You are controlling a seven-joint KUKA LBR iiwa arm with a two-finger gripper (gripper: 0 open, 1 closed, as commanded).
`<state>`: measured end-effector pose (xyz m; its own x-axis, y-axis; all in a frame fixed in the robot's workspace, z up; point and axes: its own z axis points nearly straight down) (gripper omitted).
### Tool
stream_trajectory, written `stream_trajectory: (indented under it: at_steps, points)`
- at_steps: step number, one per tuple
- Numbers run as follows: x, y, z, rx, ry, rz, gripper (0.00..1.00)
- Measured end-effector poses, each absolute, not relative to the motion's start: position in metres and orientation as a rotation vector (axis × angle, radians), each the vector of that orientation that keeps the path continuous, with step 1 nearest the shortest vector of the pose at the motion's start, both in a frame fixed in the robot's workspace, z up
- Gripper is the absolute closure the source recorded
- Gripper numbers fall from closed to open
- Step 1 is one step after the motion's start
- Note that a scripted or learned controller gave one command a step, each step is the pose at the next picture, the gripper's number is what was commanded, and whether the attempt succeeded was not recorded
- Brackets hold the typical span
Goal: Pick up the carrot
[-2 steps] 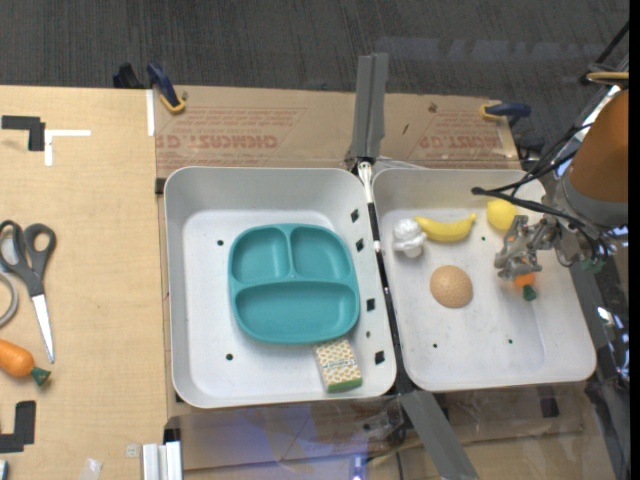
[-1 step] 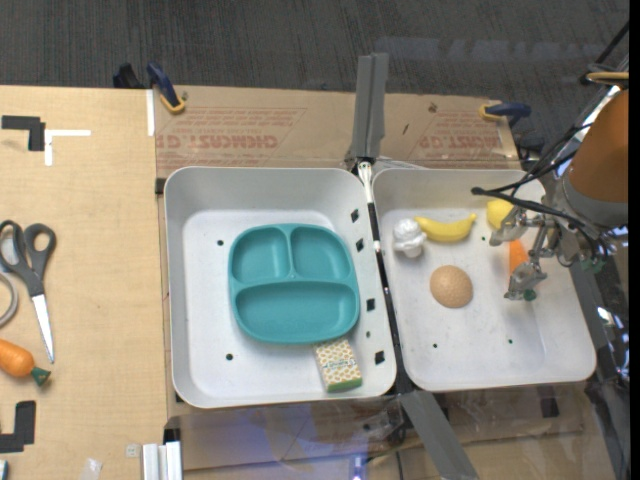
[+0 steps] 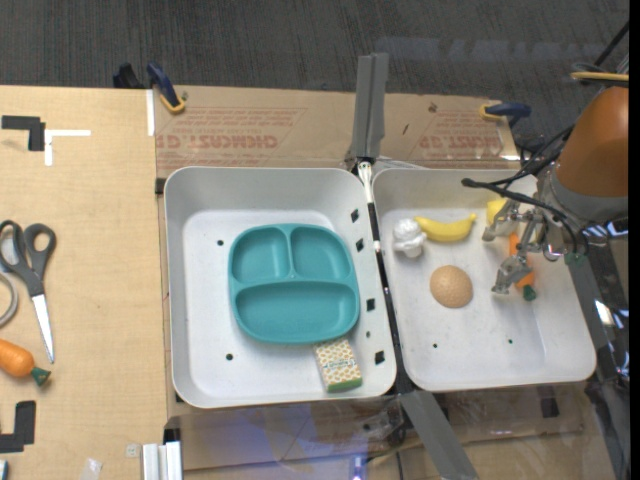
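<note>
I see bright, even overhead light — soft shadows inside the white bins (image 3: 190, 268), slight glare, mildly soft focus throughout.

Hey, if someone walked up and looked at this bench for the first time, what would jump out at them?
Probably the teal divided plate in the middle of the left bin, with a yellow-green sponge just below it. Next, the grey arm with its orange band reaching in from the right, its hand low over the right bin around a small orange carrot, near a banana and a brown egg.
</note>
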<state>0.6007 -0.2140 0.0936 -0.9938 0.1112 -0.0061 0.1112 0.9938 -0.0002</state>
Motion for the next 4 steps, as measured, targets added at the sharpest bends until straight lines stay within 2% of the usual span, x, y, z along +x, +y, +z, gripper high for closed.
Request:
stream_trajectory:
  at_steps: [1,2,3,4]
  points:
    - [0.603,-0.213,0.104,0.17,3.125,-0.004,1.0]
    - [0.521,-0.191,0.231,0.178,3.132,-0.001,1.0]
    - [0.508,-0.15,0.297,-0.453,3.103,-0.001,1.0]
    - [0.51,-0.15,0.306,-0.449,3.099,-0.002,1.0]
